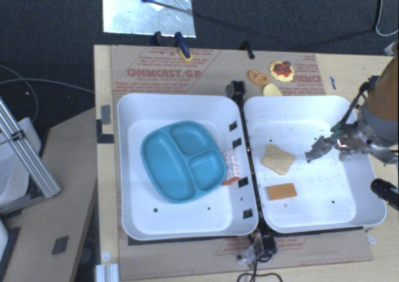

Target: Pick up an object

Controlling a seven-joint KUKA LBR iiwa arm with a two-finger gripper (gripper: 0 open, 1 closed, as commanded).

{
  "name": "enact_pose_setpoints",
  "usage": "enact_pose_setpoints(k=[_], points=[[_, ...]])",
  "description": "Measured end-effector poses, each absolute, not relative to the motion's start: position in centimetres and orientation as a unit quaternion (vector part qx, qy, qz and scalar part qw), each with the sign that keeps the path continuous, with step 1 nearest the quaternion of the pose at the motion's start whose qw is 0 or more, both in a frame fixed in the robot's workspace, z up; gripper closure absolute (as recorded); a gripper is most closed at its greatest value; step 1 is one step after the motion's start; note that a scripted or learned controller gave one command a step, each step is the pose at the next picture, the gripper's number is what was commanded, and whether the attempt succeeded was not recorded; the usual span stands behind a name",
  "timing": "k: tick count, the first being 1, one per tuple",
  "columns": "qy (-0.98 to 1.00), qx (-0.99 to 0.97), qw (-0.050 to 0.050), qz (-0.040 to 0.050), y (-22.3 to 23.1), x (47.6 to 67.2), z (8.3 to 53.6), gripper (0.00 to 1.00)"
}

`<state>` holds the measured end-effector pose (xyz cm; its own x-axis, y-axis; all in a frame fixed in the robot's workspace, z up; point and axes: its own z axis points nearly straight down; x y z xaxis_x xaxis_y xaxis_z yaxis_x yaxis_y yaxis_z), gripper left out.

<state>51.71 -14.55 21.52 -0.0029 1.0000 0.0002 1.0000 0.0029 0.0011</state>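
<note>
In the right bin [312,221] lie a pale bread-shaped piece [278,159] and, just in front of it, a flat orange square [281,191]. My gripper [317,150] hangs over the right bin's middle, to the right of the bread piece and apart from it. Its dark fingers point left toward the bread piece, with nothing between them. The left bin [181,228] holds a blue divided plate [182,160] and a small red-and-white packet [232,167] at the plate's right edge.
Behind the bins, on the cardboard, sit a small pretzel [257,77], a pizza-like round [282,70] and a pale yellow piece [272,90]. A blue-and-yellow clamp [182,47] stands at the back. The arm's body [380,109] covers the right bin's right wall.
</note>
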Motion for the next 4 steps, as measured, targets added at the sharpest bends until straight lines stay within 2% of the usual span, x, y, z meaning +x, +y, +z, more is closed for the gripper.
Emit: enact_pose_setpoints(k=[1,2,4], points=[[0.706,0.708,0.001,-0.0003,-18.3,48.5,8.9,0.0],[0.71,0.704,0.005,0.0009,-8.5,49.3,9.3,0.0],[0.708,0.706,0.003,0.0055,-18.3,49.1,8.9,0.0]])
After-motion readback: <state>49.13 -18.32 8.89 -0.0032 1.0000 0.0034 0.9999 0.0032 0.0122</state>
